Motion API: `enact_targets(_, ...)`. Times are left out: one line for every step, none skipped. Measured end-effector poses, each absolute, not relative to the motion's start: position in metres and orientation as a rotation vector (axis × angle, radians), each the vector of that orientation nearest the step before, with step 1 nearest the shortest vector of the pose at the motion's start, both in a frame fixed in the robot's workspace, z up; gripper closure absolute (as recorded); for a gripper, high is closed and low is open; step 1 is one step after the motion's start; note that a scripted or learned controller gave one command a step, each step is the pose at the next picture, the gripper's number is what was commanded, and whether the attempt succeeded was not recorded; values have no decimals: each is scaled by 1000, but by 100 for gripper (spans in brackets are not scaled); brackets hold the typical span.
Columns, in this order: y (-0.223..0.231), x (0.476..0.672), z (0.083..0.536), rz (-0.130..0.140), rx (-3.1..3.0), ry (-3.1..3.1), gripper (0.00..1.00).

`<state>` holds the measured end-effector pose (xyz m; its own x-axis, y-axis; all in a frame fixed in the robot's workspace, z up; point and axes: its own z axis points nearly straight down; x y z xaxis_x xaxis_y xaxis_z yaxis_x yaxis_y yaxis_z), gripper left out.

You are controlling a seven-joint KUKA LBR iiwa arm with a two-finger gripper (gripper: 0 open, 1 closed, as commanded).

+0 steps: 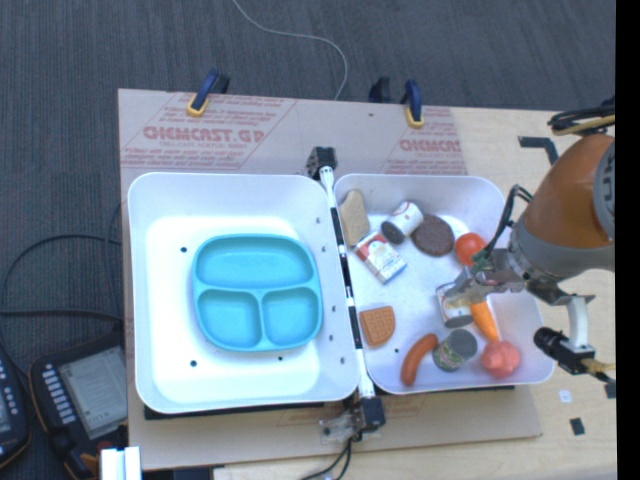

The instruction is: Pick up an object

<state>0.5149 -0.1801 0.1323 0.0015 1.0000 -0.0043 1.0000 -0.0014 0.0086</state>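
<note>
My gripper (457, 301) hangs low in the right bin (488, 190), reaching in from the right. It sits just left of an orange carrot (486, 322) and just above a small tin can (457, 351); I cannot tell whether it touches either. A red tomato (469, 247) lies beside the wrist. Other items in this bin are a brown cookie (434, 236), a white cup (404, 217), a red-and-white box (381, 259), a bread slice (352, 215), a waffle cracker (377, 325), a sausage (418, 359) and a pink-red fruit (501, 359).
The left bin (160, 368) holds a blue divided plate (257, 291). A metal divider rail (342, 268) runs between the bins. The arm's orange band (575, 203) overhangs the right bin's right wall. Clamps (207, 89) hold the board at the back.
</note>
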Motion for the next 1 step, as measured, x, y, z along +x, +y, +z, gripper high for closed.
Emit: enact_targets(-123,545,199,0,2219,2222,100)
